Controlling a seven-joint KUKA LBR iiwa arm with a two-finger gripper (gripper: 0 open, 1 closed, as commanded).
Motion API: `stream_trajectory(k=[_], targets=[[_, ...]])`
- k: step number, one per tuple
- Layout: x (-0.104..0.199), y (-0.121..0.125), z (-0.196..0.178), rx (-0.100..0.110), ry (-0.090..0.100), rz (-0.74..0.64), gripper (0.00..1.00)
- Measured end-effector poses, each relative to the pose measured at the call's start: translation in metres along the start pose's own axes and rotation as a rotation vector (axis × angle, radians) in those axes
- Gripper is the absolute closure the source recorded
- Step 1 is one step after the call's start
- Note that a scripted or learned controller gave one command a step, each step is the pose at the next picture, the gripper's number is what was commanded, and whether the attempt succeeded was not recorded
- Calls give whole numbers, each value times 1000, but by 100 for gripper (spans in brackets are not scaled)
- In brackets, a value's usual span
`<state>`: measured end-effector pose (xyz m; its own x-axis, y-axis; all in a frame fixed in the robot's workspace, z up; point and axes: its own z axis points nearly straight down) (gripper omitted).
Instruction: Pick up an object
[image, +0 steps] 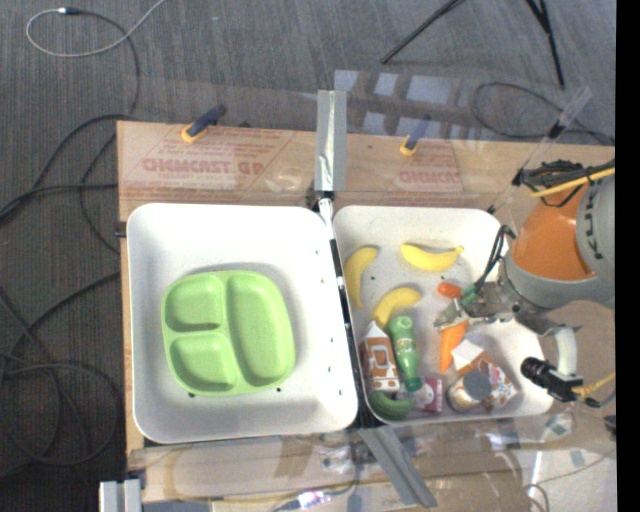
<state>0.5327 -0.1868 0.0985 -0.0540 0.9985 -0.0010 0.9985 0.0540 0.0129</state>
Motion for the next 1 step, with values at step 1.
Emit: stream_trajectory(k=[1], targets=[[93,33,-94,16,0,113,100]])
